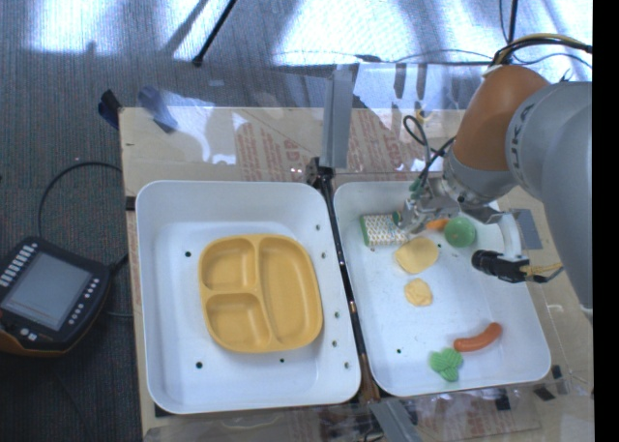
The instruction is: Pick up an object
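- 2 white bins sit side by side on the bench: the left bin (pixel 164 334) fills the lower left of center, the right bin (pixel 522 334) the lower right.
- A yellow tray (pixel 259 292) with 3 compartments lies in the middle of the left bin.
- The arm (pixel 527 135) comes in from the right edge, its orange band at the upper right.
- The gripper (pixel 414 215) is low over the upper left part of the right bin, just beside a green-and-white grater (pixel 380 229); whether its fingers are open or closed cannot be told.
- A green ball (pixel 460 231) lies right of the gripper, with a small orange piece (pixel 437 224) touching its left side.
- 2 yellow chips lie below the gripper: a large chip (pixel 417 255) and, under it, a small chip (pixel 418 292).
- A sausage (pixel 478 337) and a broccoli (pixel 446 364) lie near the bin's lower edge.
- A pendant (pixel 44 295) rests on the floor at the left edge.
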Action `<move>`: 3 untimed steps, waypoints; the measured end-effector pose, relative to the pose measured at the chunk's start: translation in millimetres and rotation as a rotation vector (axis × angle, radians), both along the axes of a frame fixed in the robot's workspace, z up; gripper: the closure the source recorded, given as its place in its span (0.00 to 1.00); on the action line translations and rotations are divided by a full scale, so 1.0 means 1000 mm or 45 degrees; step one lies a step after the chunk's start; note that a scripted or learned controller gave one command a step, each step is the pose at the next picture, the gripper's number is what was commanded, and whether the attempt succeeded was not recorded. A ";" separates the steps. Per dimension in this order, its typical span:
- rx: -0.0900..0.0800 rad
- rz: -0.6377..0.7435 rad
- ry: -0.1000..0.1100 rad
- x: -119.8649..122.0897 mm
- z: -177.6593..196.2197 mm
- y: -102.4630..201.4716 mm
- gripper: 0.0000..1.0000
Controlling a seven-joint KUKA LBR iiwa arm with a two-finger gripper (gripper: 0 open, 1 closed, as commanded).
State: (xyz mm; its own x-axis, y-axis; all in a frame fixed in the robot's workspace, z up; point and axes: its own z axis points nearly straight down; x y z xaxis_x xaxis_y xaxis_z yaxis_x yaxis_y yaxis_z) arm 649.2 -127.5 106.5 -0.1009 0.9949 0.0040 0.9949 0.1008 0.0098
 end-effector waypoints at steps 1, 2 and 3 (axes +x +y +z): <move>0.000 0.001 0.003 -0.001 -0.001 0.000 0.00; 0.000 0.004 0.002 0.000 0.009 0.000 1.00; 0.000 0.004 0.004 0.000 0.008 0.000 0.00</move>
